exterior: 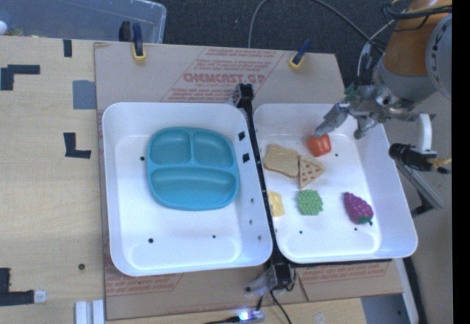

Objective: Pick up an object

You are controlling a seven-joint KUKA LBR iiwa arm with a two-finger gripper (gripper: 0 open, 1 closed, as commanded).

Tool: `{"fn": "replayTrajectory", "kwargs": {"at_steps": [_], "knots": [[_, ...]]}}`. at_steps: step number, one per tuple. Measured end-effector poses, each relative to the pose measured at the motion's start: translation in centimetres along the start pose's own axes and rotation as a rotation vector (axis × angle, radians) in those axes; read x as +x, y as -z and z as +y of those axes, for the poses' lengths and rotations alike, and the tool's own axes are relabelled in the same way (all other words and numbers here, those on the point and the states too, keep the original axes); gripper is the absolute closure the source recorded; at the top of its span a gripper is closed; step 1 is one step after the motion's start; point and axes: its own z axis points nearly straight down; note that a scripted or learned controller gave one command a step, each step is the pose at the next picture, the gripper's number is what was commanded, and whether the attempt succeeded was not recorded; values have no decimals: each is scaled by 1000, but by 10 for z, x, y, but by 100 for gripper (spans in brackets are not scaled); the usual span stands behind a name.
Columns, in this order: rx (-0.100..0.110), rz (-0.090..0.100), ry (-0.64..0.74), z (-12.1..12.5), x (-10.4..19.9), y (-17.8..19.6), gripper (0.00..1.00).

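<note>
At the near edge of the table [44,227], some clamp hardware [268,282] sits where the two bins meet, but it is dark and hard to make out. The table is light wood with a few black marks, and a brown cardboard sheet [213,73] with red print lies under the bins.

The left bin [121,242] carries a blue divided plate [193,168] in its middle. The right bin [393,231] carries the toy food. Nearest in it are a purple grape bunch [358,207] on the right, a green round piece [310,202] in the middle and a small yellow piece [275,203] at the left wall, partly hidden by the bin divider. A little farther lie a tan bread slice [280,159] and a triangular wedge [309,170], which touch each other.

Farther again lies a small red-orange object [319,144], maybe a tomato or pepper; its shape is not clear. The gripper [349,123] hangs just above and to the right of it. The fingers [330,122] are spread, and the left one ends just beside the far side of the red-orange object; nothing is between them. It cannot be told whether the tip touches it.

The arm [411,58] comes from the far right and is cut off by the picture edge. At the far side, two yellow clamps [138,49] pin the cardboard, a black cable [294,3] curves over a dark floor, and a clear plastic box [81,6] stands far left.
</note>
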Motion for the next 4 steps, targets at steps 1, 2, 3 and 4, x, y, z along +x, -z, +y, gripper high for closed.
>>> {"fn": "replayTrajectory", "kwargs": {"at_steps": [1,2,3,4], "knots": [[-12,-2,4,3,1,7,0],[-8,-3,3,5,2,-41,0],[-6,-2,2,-5,1,-104,0],[-15,-3,3,-3,0,-115,0]]}}
